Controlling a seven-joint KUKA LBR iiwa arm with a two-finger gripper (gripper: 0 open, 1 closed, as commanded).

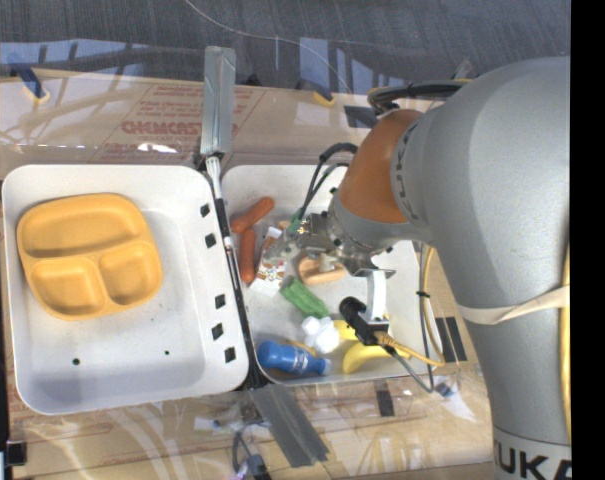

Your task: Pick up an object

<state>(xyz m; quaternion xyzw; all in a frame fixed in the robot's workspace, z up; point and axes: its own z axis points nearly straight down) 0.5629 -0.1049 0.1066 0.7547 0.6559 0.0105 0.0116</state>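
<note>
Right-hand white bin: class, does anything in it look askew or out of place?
The blue plastic bottle lies tipped on its side near the white bin's front rim, beside a yellow banana-shaped toy. The small items sit jumbled together rather than arranged.

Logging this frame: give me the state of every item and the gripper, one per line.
Yellow three-compartment plastic tray: lying flat in the left white bin, upright.
Two orange sausage-shaped toys: lying in the right white bin by the divider.
Green block: lying beneath the gripper.
Blue bottle with white cap: on its side.
Yellow banana-shaped toy: lying at the near wall.
Gripper: low over the clutter, grasp unclear.
</note>
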